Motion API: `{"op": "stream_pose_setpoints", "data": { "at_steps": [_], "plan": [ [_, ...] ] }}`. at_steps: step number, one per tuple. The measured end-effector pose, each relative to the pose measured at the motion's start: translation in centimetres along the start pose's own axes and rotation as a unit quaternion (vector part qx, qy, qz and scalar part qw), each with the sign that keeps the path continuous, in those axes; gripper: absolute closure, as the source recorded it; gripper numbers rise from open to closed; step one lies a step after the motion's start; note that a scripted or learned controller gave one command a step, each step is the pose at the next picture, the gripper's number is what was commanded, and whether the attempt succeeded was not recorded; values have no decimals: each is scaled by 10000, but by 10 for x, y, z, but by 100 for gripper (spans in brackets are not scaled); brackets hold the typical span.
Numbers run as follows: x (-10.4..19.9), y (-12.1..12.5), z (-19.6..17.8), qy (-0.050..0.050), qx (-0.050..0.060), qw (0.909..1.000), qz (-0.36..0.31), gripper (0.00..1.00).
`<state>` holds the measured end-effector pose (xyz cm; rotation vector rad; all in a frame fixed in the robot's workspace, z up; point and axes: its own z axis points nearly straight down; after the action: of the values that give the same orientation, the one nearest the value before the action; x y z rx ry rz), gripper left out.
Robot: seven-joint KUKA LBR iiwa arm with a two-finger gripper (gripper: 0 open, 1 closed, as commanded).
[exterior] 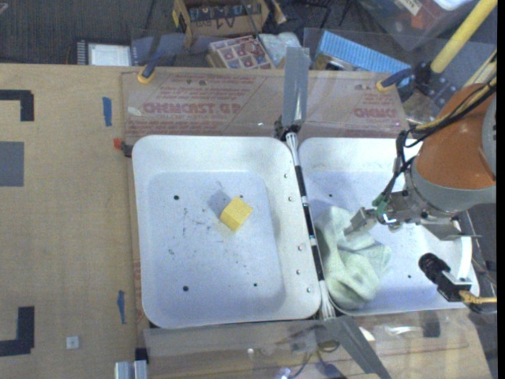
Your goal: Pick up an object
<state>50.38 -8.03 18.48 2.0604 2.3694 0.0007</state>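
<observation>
Nearest the bench's front edge, in the right bin, a crumpled pale-green cloth lies bunched against the left wall and the front corner. The gripper sits right at the cloth's upper edge, apparently touching it, with the grey arm and its orange band reaching in from the right. Whether its pincer is apart or together cannot be told at this angle, and no fabric shows between its parts.

The likely trouble: the cloth is soft and pressed to the wall, so a grasp may catch only a thin fold that slips free on lifting, or the tool may scrape the divider between the bins.

Farther left, in the left bin, a small yellow block rests near the centre, well apart from the gripper and across the divider.
</observation>
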Motion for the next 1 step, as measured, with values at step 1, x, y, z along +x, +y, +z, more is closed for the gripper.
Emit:
{"op": "stream_pose_setpoints", "data": {
  "at_steps": [1],
  "plan": [
    [-36, 15, 44, 5, 10, 9994, 359, 0]
  ]
}}
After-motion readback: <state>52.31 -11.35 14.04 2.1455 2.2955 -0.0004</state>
